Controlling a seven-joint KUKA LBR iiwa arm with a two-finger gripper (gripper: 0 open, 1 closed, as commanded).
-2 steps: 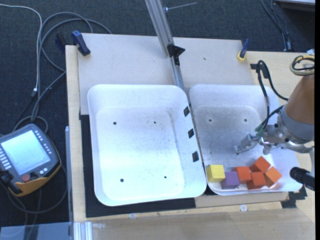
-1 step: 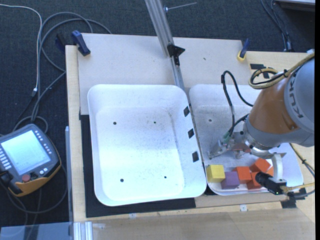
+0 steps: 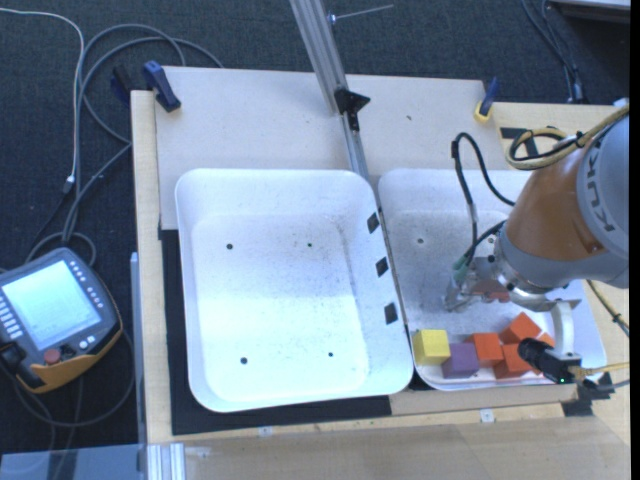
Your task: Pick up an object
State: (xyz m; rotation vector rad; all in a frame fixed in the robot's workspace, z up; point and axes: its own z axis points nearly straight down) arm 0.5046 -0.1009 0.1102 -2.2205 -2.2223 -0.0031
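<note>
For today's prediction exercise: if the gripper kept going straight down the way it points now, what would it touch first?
Most likely the bare floor of the right bin. The gripper points down over open white surface, up and left of the blocks; the yellow block lies nearer the front edge, seemingly off its line. Height above the floor is unclear.

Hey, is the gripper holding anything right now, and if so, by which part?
Cannot be told. The gripper is low in the right bin, above the yellow block; whether anything sits between its jaws is unclear.
</note>
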